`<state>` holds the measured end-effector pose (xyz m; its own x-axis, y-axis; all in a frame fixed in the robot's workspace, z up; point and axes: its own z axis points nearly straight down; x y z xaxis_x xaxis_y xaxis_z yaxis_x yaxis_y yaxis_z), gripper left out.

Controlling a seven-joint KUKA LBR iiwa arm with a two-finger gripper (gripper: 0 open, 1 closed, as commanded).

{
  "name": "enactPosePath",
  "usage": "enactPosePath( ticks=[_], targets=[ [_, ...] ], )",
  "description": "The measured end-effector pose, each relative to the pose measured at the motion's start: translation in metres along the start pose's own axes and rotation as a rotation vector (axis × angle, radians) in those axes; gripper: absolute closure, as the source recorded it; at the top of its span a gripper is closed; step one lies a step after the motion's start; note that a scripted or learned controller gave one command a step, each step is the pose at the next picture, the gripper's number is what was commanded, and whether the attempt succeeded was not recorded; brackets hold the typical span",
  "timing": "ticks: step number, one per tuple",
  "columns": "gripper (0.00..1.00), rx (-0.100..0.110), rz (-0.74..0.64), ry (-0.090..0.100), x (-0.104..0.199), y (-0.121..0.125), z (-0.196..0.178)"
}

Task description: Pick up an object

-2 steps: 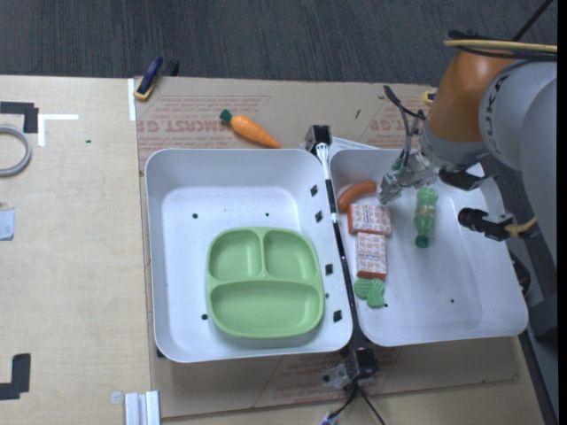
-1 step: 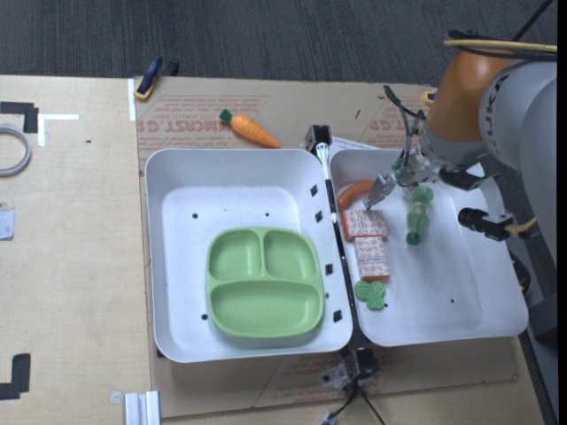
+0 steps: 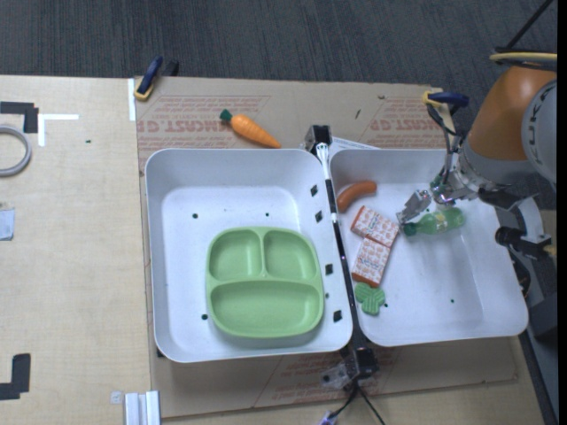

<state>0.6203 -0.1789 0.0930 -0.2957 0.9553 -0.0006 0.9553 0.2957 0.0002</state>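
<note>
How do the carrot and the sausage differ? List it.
Place: the carrot lies on the cardboard behind the bins; the sausage lies inside the right bin.
Colour: the carrot is bright orange with a green top; the sausage is a duller reddish orange, all one colour.
Shape: the carrot tapers to a point; the sausage is rounded at both ends and slightly curved.
Shared: both are small toy foods lying flat, untouched.

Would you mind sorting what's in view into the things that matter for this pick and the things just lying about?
For the pick:
- gripper, in the right bin
- green bottle, just beside it
- sausage
- two cracker packs
- green leafy toy

Lying about:
- green plate in the left bin
- carrot on the cardboard behind the bins
</note>
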Motion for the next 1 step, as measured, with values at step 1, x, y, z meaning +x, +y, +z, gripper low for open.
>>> enactPosePath(
  ticks=[1],
  targets=[
    [1.0, -0.002, 0.002, -0.002, -0.0007, 0.0003, -0.0102]
  ],
)
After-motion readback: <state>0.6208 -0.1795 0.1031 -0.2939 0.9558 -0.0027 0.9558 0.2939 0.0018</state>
